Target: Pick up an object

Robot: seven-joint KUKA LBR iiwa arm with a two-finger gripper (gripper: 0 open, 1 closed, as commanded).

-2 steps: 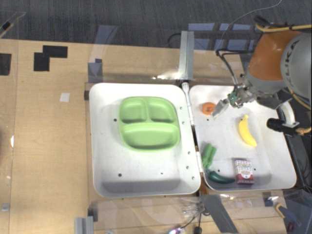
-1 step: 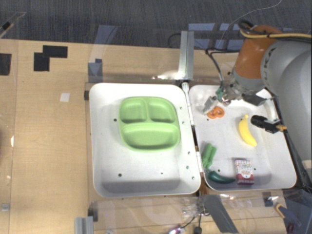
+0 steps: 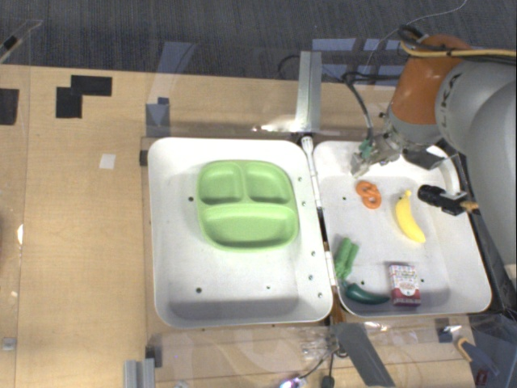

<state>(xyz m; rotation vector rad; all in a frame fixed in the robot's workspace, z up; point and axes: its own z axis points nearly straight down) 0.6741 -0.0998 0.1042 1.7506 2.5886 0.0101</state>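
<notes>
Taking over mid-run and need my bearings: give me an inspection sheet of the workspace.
Surface: two white bins side by side, left bin, right bin, on a wooden bench.
Job's things: in the right bin, pretzel, banana, pea pod, dark green vegetable, red packet.
Clutter: green tray in the left bin.
Gripper: over the right bin's far left corner, nothing seen in it.
Cables: yellow and black leads by the arm.
Surroundings: grey carpet.
</notes>
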